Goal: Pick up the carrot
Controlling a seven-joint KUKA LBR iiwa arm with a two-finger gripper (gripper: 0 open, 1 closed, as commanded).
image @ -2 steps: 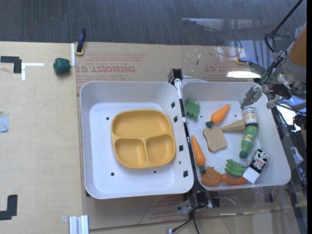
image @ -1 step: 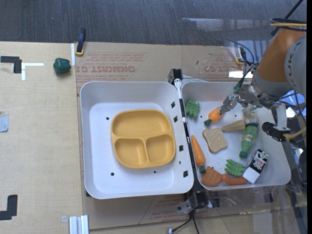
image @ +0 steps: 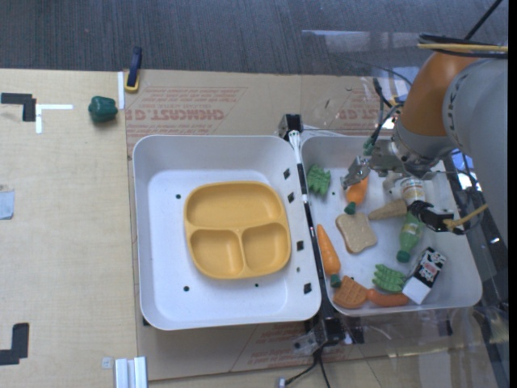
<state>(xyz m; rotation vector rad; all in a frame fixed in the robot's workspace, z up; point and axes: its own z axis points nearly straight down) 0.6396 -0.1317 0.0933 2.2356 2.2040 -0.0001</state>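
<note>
A long orange carrot lies along the left wall of the right bin, pointing toward the front. A shorter orange carrot-like piece with a green stub at its near end lies farther back in the same bin. My gripper reaches in from the right and sits right at the far end of that shorter piece, touching or nearly touching it. It is about a hand's width behind the long carrot.
The right bin also holds a bread slice, a green bottle, leafy green pieces, a waffle, a can and a small carton. A yellow divided plate lies in the left bin.
</note>
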